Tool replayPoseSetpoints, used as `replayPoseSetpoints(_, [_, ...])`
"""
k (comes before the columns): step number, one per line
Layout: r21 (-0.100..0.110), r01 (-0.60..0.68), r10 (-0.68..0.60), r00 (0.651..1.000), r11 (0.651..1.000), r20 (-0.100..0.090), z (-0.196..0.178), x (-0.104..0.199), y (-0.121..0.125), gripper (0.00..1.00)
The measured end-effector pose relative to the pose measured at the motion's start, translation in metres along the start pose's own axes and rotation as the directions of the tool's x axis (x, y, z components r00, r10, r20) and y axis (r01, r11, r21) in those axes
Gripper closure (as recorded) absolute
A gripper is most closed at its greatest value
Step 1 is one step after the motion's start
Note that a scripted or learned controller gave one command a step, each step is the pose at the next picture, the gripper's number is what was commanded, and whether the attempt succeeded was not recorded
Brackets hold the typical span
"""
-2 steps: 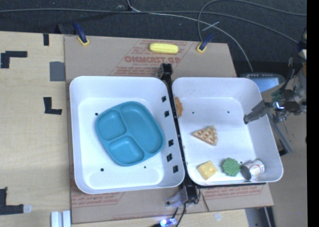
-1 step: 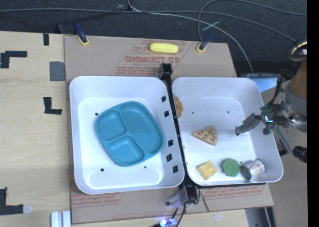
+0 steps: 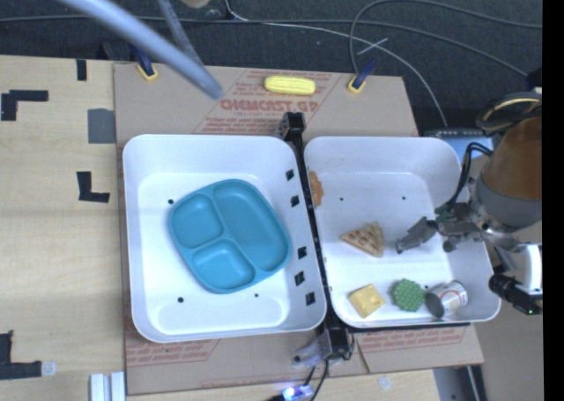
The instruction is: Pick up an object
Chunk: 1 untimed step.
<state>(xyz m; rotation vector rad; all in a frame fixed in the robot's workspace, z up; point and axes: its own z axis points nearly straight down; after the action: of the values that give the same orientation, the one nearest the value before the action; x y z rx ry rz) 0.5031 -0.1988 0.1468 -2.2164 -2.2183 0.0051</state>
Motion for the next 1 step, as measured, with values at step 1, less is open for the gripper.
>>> replayPoseSetpoints(1, [-0.001, 0.000, 0.000, 1.000, 1.000, 0.001, 0.0452, 0.0069, -0.0012, 0.00])
